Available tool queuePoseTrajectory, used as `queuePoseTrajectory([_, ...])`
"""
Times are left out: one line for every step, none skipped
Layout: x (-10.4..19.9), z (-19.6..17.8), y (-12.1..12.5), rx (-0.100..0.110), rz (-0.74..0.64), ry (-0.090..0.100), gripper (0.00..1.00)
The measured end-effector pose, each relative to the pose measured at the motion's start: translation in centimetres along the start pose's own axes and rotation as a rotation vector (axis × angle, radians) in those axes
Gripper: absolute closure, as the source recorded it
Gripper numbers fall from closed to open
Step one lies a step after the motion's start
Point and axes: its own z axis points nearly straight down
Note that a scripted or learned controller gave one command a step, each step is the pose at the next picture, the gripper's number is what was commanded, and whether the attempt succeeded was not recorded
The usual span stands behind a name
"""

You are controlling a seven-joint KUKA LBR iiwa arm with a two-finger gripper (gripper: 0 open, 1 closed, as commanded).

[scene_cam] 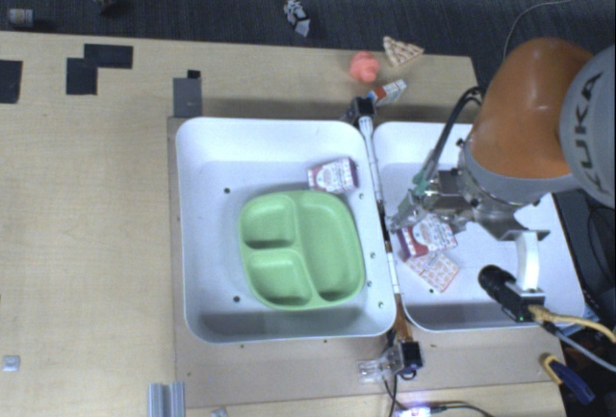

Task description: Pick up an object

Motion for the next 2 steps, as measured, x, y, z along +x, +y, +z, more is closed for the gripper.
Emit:
queuePoseTrajectory([0.0, -1.0, 0.1, -0.002, -0.004, 0.0, 1.0])
queuePoseTrajectory([0.1, -2.1, 0.2, -0.005, -0.009, 0.002, 1.0])
